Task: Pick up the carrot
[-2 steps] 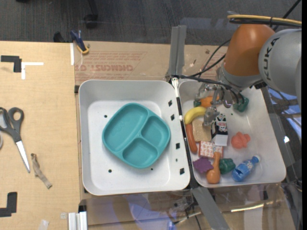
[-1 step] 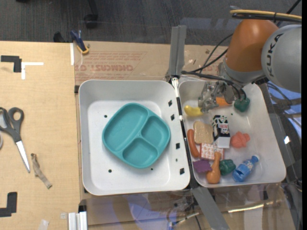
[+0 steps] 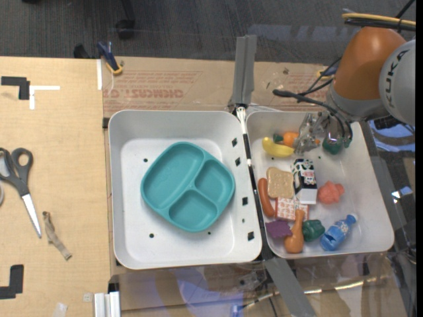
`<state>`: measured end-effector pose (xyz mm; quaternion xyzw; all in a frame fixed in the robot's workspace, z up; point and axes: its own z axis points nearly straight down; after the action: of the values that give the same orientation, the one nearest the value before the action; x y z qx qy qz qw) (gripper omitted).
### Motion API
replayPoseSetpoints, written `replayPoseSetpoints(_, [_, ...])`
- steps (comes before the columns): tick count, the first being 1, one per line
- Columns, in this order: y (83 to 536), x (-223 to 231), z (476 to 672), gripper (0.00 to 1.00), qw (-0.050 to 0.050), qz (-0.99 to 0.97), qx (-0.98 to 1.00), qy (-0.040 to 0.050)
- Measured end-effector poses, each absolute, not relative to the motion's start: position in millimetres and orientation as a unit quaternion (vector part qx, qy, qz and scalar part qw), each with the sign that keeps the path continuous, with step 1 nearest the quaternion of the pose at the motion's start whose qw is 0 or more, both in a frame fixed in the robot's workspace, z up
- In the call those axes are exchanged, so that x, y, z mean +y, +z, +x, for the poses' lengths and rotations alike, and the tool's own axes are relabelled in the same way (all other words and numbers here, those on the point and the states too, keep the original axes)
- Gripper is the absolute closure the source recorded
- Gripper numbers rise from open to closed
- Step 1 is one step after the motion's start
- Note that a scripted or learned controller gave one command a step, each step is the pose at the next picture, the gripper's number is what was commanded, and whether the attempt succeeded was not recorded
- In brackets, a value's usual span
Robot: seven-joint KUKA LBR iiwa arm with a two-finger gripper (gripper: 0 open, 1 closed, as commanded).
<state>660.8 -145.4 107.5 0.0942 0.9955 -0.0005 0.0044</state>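
The carrot (image 3: 295, 234) is a short orange piece lying near the front edge of the right bin (image 3: 377, 197), between a purple toy (image 3: 277, 228) and a dark green toy (image 3: 312, 229). My gripper (image 3: 309, 136) hangs over the back of the same bin, beside a yellow banana (image 3: 277, 148) and a small orange fruit (image 3: 289, 138). It is well behind the carrot, and nothing shows between its tips. The grey arm with its orange band (image 3: 367, 61) reaches in from the upper right.
The right bin also holds a sausage (image 3: 264, 198), a bread slice (image 3: 279, 182), a cow-print carton (image 3: 304, 175), a pink-red toy (image 3: 330, 192), a blue bottle (image 3: 338, 233) and a green item (image 3: 334, 145). A teal divided plate (image 3: 188, 185) lies in the left bin. Scissors (image 3: 20, 180) rest on the bench at left.
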Motion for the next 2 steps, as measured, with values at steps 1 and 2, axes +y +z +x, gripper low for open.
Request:
replayPoseSetpoints(1, [105.6,-144.5,654.3,0.00,-0.014,0.094,0.995,0.0014])
replayPoseSetpoints(2, [127.1,-181.7,650.3,0.00,0.002,0.235,0.972,-0.0003])
